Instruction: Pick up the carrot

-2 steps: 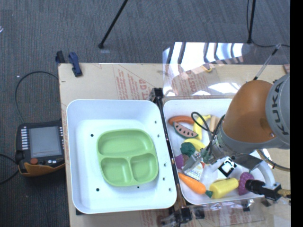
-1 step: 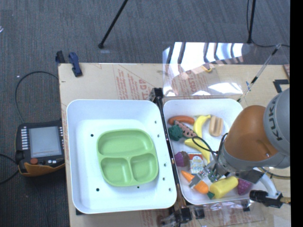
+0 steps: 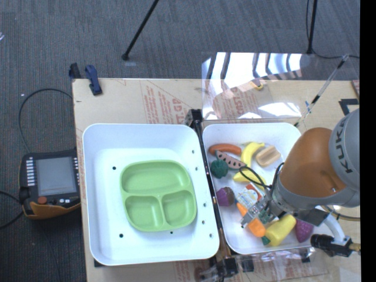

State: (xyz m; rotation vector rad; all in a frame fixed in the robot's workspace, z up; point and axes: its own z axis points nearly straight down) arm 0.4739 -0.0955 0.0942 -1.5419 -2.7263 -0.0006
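One fixed camera looks down on me from above the bench (image 3: 141,98) at a slant, far enough back to take in both white bins (image 3: 97,157), the floor beyond and a tripod (image 3: 144,22). My arm (image 3: 317,163) enters from its right.

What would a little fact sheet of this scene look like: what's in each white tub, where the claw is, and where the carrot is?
left bin: holds a green divided plate
right bin: holds a pile of toy food
toy food seen: banana, sausage, bread slice, broccoli
carrot: orange, in the near part of the right bin
arm: reaches in from the right, over the right bin
claw: down among the toys, right at the carrot
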